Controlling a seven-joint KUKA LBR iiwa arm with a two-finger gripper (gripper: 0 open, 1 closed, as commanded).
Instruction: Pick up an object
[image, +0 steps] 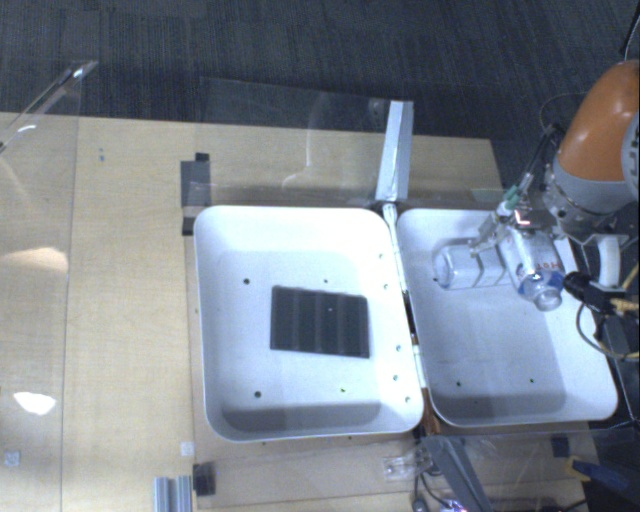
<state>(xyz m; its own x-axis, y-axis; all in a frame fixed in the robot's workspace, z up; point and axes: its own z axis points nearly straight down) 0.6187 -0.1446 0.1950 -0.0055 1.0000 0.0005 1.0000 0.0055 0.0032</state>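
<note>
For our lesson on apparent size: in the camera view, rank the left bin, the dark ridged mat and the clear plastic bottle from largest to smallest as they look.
1. left bin, largest.
2. dark ridged mat, lying inside that bin.
3. clear plastic bottle in the right bin, smallest, though its transparent outline is hard to trace.

A robotics lab is showing here: a pale wooden bench (110, 330) is carrying two white bins (215, 300), clear shielding panels (300, 130) are standing at twelve o'clock, cables (600, 310) are trailing at three o'clock.
</note>
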